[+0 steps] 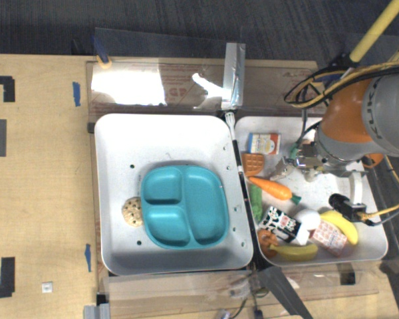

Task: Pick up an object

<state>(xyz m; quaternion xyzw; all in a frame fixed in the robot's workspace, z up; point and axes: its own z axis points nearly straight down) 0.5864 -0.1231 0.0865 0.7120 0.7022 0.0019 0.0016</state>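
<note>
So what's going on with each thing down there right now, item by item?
Teal divided plate: flat in the left bin, compartments bare.
Cookie: beside the plate's left edge.
Carrot: lying across other toys in the right bin.
Bananas: lying at the near end.
Black-and-white carton: on its side.
Claw: low over the right bin, grip unclear.

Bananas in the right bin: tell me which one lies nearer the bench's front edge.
The banana lying flat along the right bin's front wall, below the black-and-white carton. The other banana sits higher, toward the right wall.
</note>
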